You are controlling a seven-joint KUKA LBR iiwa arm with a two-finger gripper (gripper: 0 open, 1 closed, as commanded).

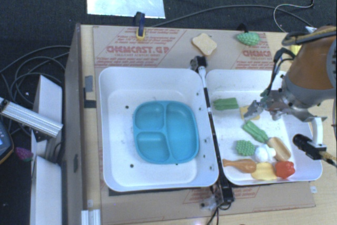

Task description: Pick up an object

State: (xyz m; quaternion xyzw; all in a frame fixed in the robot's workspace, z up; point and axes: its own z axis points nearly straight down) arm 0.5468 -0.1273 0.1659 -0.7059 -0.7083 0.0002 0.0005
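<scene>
Camera view has the grey KUKA arm with its orange band (311, 68) reaching in from the right over the right-hand shallow white plastic bin (231, 81), with the two-finger gripper (257, 109) low over the toys. Honestly can't tell how the gripper is set from this angle, it's too small and muddled against the bin floor, and nothing is visibly caught in it.

Looks to me like the approach step: it's hovering by a small yellow piece (244, 111), between the flat green rectangular block (226, 104) and the ribbed green pickle-shaped toy (255, 132). Next move probably calls for a straight drop onto one target and a clean close, since the pieces sit close together.

Everything reads as smooth moulded plastic play food. Towards the near edge there's a bumpy green broccoli-like bit (244, 147), a white rounded lump (261, 154), a tan bread-roll shape (279, 148), a brown drumstick (241, 165), a yellow chunk (266, 171) and a glossy red tomato-ish piece (285, 169), all bunched and touching.

The left white bin (113, 87) holds a light blue sectioned plastic tray (166, 131).
</scene>
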